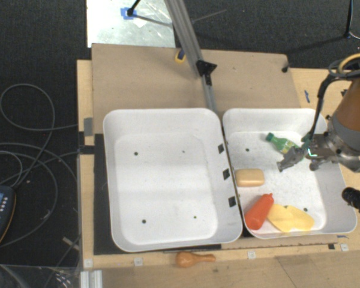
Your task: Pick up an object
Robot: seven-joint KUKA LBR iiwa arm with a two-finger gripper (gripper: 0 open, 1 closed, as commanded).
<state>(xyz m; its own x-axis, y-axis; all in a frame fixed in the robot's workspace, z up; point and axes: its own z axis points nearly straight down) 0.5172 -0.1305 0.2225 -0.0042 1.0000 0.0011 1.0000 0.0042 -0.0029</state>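
Observation:
The right bin (342,221) holds a small green object (280,141) near its back, a tan block (250,177) by its left wall, a red bottle (259,211) at the front, and a yellow object (291,218) beside the bottle. My gripper (290,159) hangs over the right bin's middle, just below and right of the green object and apart from the tan block. Nothing shows in its grasp.
The left white bin (117,161) adjoins the right one, joined by black clips (226,174). A grey pole (189,35) slants over the bench's back. An orange-brown object (195,258) lies on the bench's front edge. Cables run on the floor at left.

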